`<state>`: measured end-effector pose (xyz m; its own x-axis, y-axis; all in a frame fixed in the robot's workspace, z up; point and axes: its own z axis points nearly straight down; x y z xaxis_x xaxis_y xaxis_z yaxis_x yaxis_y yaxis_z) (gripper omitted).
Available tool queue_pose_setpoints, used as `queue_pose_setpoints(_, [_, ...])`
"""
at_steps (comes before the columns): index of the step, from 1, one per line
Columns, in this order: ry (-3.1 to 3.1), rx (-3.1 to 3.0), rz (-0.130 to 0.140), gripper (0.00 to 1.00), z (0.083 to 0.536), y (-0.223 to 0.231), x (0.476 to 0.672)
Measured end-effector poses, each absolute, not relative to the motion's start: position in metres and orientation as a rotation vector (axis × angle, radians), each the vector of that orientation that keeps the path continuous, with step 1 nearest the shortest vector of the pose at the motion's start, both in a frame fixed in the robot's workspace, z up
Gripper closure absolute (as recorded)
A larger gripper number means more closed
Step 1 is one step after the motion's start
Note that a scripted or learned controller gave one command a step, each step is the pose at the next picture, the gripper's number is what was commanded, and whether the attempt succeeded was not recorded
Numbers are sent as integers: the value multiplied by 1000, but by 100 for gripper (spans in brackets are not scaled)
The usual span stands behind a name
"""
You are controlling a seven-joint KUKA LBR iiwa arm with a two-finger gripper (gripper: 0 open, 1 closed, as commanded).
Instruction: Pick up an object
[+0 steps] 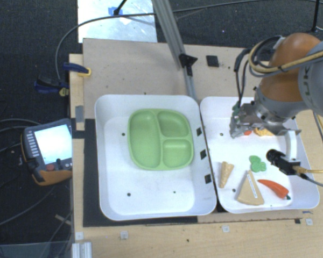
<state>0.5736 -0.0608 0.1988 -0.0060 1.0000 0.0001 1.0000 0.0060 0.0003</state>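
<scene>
**benchrat:** Going left to right: the left bin [113, 198] has a green plate [161, 138] with three compartments, nothing for the arm over there as far as I can see. All the small stuff is in the right bin [215, 117]: a cone [225, 174], a sandwich wedge [250, 190], a green broccoli-looking bit [257, 163], a red pepper [273, 187]. The hand [240, 127] is low over the bin's back part.

**kuka_fan:** Is it grasping anything? Can't tell from this angle, the wrist blocks it.

**benchrat:** Same, can't tell. There's something red and orange [258, 133] just right of the hand, half hidden under the arm. My guess is that's the target.

**kuka_fan:** Then the risk is it closes beside it and comes up with nothing. It looks offset to the left of that piece.

**benchrat:** Yeah, or it nudges it further under the arm. The other four items sit well apart, toward the front.
</scene>
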Motion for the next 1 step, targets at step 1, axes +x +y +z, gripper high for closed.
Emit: queue_pose_setpoints(1, [2230, 2214, 1, 100, 197, -3, 567])
